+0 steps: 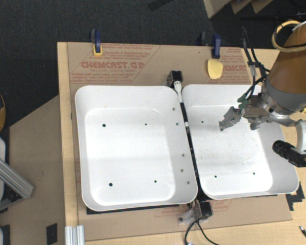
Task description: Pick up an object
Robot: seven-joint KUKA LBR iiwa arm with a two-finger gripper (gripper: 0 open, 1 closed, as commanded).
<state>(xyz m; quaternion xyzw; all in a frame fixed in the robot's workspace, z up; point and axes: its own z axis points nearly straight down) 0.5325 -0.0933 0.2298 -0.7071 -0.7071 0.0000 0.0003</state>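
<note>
My gripper [228,120] hangs over the right white bin [275,188], above the upper middle of its floor. It hangs from the grey arm with the orange band [290,70], which reaches in from the right. I see nothing held at the gripper's tip. A small pale yellow object [214,68] lies on the brown board behind the right bin, outside its rim and well apart from the gripper.
The left white bin [92,188] sits beside the right one, with a black strip [186,131] along the seam between them. Blue clamps [96,41] [216,46] hold the board's far edge. Black cables run along the arm [252,65] and out at the bench front [196,223].
</note>
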